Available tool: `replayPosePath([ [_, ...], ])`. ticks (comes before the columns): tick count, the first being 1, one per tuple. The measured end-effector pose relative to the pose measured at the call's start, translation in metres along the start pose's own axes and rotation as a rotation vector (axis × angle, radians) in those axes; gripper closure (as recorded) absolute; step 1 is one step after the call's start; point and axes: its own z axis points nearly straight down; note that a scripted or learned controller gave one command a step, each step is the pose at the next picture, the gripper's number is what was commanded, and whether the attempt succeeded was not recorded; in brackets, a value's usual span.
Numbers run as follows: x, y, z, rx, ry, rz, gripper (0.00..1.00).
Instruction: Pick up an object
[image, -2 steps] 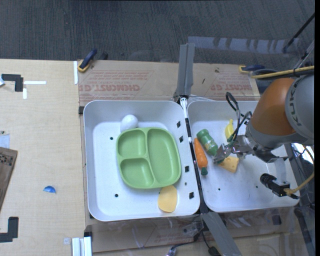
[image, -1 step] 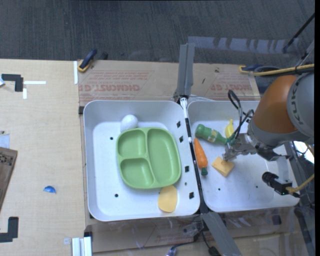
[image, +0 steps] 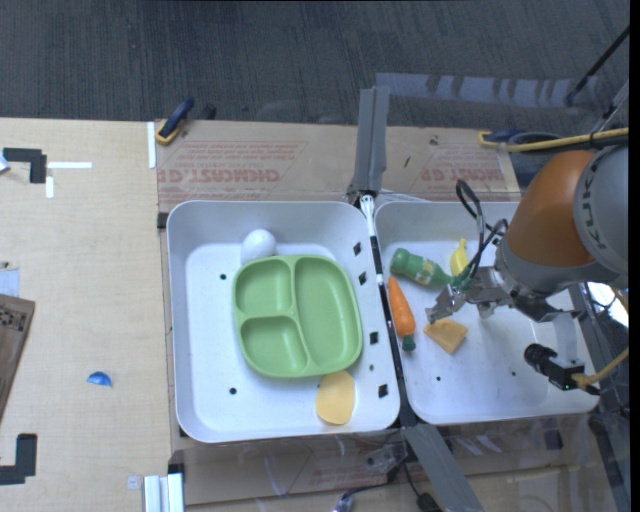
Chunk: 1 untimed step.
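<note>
My gripper (image: 449, 303) hangs low over the right bin (image: 500, 395), just above an orange-yellow wedge (image: 447, 336) that lies on the bin floor. An orange carrot (image: 401, 308) lies left of the wedge along the bin's left wall. A green bottle (image: 417, 267) lies on its side behind the carrot, and a small yellow piece (image: 459, 257) sits beside it. Nothing shows as held by the gripper. The arm's grey and orange wrist (image: 558, 222) covers the right bin's far right part.
The left bin (image: 195, 330) holds a green divided plate (image: 298, 315), a white ball (image: 259, 242) behind it and a pale yellow round piece (image: 336, 398) at its front. A black cable connector (image: 550, 362) hangs over the right bin. Cardboard lies behind both bins.
</note>
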Motion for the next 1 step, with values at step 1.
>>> replayPosePath([
  [1,-0.0174,0.0972,0.0097,0.001,-0.001,-0.031,0.0],
])
